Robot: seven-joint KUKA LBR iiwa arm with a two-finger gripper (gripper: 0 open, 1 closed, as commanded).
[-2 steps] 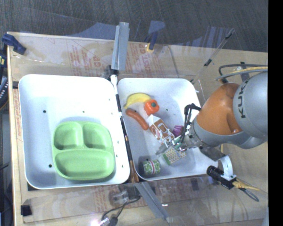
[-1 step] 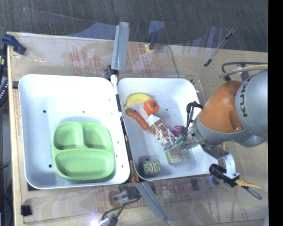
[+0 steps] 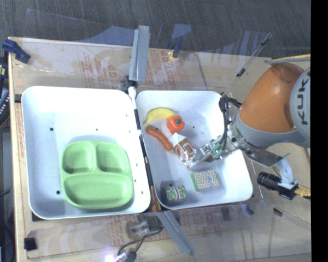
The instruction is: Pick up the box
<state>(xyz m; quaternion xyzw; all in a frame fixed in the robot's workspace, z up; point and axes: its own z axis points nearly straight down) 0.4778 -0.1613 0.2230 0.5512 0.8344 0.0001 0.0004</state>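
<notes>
Box (image 3: 185, 149) pick: gripper (image 3: 208, 150) at box end.
Jaws' state: cannot tell. Centre over box, avoid sausage (image 3: 158, 137).

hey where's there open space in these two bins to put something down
Left bin: bare floor above and left of the green tray. Right bin: bare along the top right, beyond the banana and tomato. Crowded in the middle, where the box, sausage, sponge and gripper cluster.

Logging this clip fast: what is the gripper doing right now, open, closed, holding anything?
Gripper: at the box in the right bin; open or closed cannot be told.
</notes>
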